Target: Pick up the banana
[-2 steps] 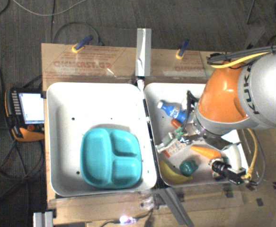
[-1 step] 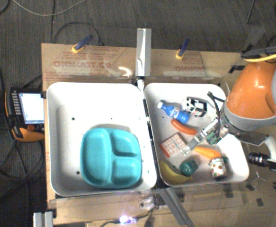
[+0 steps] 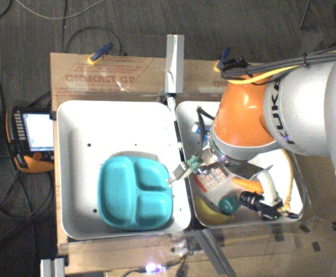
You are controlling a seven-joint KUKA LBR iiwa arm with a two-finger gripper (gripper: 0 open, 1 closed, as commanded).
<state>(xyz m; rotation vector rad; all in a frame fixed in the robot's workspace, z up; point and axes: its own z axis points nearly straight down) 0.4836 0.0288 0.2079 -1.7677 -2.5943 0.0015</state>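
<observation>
The banana (image 3: 208,213) lies at the near edge of the right bin (image 3: 297,172), partly under a green ball (image 3: 229,203) and beside a red and white box (image 3: 211,179). To take it well, I think the gripper (image 3: 182,172), which is now over the wall between the bins, must come back above the yellow curve and descend on its free left part, away from the ball. I count one banana, one ball, one box, one orange stick (image 3: 248,184), one teal tray (image 3: 136,193) in the left bin (image 3: 75,131), and two bins.
</observation>
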